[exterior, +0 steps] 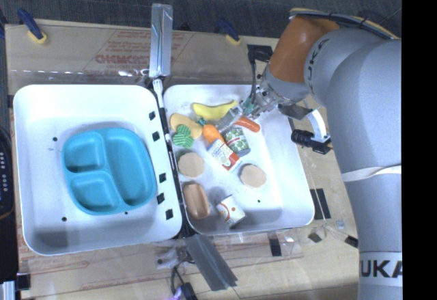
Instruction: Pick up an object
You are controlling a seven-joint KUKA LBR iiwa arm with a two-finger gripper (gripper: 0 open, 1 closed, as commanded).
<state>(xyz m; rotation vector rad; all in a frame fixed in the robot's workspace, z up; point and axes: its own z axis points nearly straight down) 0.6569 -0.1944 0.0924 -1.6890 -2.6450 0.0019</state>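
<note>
Left bin [41, 223]: shallow white plastic tray holding one blue three-compartment plate [108, 170], lying flat near its middle.
Right bin [290, 175]: shallow white plastic tray holding all the loose pick candidates, crowded toward its upper and left parts.
Candidates, upper group: yellow toy banana [213, 111], green ridged toy vegetable [182, 137], orange toy carrot [211, 133], red-and-green printed packet [235, 141], white-and-red printed packet [222, 153]. These touch or overlap, so a clean two-finger grasp is judged difficult.
Candidates, lower group: two tan round discs [191, 165] and [253, 175], brown bread-shaped toy [196, 200], white cup with red print [231, 210]. These lie apart from each other, judged easier to isolate.
Arm pose: grey arm enters from the right, orange band above the wrist, wrist angled down and leftward into the right bin.
Gripper [244, 110]: tip sits low among the upper group, just beside the banana's right end and above the red-and-green packet.
Pincer state: cannot tell; the tip is too small and cluttered to read.
Task status: judged as approach or grasp attempt; no object is seen lifted.
</note>
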